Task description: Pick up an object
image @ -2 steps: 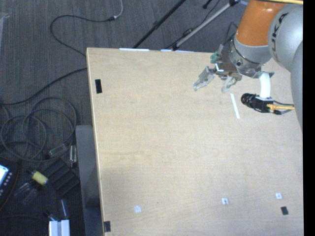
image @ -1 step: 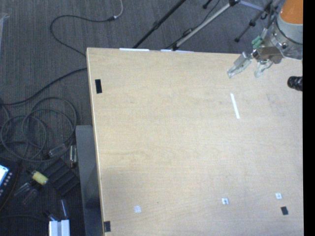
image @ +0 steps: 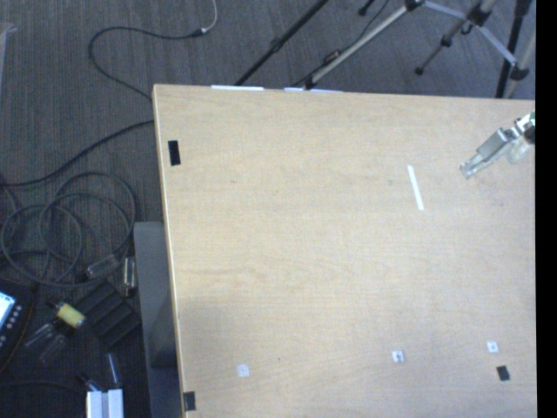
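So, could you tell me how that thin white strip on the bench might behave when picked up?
The white strip looks flat and thin, so it is probably light and hard to get under. It lies flush on the smooth bench, so a push would likely slide it, not roll it.

slim pale metallic fingers (image: 477, 165), translucent tips

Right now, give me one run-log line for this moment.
stage: approach | gripper: at right edge, above wooden benchtop | white strip: flat on benchtop, left of gripper, apart | grasp: none visible
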You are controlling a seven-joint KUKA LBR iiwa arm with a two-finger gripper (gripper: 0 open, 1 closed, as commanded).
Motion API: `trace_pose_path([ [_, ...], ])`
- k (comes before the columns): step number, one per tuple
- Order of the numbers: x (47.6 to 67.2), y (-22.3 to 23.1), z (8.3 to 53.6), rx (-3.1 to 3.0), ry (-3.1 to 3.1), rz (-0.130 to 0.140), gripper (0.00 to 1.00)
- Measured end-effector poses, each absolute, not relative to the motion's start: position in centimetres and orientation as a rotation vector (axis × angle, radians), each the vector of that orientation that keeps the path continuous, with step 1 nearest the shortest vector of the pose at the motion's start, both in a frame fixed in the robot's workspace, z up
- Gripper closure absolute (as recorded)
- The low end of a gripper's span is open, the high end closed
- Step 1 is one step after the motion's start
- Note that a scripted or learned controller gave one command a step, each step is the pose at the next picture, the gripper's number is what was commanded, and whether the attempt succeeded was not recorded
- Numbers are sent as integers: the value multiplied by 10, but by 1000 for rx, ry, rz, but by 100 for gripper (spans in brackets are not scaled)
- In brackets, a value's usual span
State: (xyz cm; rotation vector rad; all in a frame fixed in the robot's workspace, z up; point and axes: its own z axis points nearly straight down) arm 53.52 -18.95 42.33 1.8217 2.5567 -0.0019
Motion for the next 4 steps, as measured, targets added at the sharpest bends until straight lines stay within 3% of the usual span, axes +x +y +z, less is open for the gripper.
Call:
trace_pose_path([
  [1, 571, -222, 259, 2128, 2314, 0, 0],
  [2, 622, -171, 276, 2187, 2255, -1, 0],
  [3, 613, -222, 325, 2109, 2326, -4, 0],
  [4, 607, -223, 369, 1993, 2425, -5, 0],
])
